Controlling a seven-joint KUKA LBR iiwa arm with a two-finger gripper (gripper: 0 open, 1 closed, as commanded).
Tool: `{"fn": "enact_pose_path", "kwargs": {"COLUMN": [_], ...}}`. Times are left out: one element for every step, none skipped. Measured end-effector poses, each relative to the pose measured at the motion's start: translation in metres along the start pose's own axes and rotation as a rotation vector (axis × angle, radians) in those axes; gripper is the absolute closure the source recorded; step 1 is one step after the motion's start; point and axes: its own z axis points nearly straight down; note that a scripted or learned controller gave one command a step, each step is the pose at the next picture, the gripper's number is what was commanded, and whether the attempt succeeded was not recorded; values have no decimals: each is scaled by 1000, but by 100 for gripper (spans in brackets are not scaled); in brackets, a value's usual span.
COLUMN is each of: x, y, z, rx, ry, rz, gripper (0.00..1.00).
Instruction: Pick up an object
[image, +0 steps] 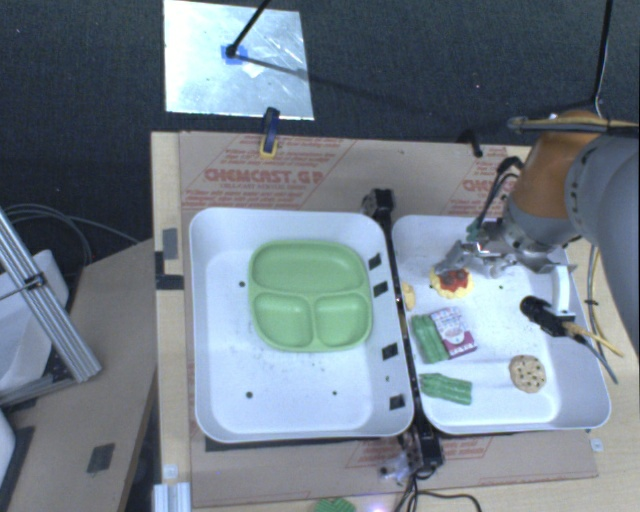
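Tool (462, 262) sits low over your red-and-yellow toy (452, 283) near the right bin's (590, 400) back edge. Finger spread probably can't be told.

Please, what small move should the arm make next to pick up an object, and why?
Probably a short descent straight down. The gripper is in the right bin, just above and touching the edge of the red and yellow toy, nearer to it than to the green packet or the cookie. I cannot see the toy between its fingers, so no lift yet.
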Motion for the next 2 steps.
{"fn": "enact_pose_path", "kwargs": {"x": [0, 0], "y": [5, 4], "z": [-20, -18], "rx": [-13, -10], "ry": [-3, -2], "rz": [-4, -3], "gripper": [100, 0]}}
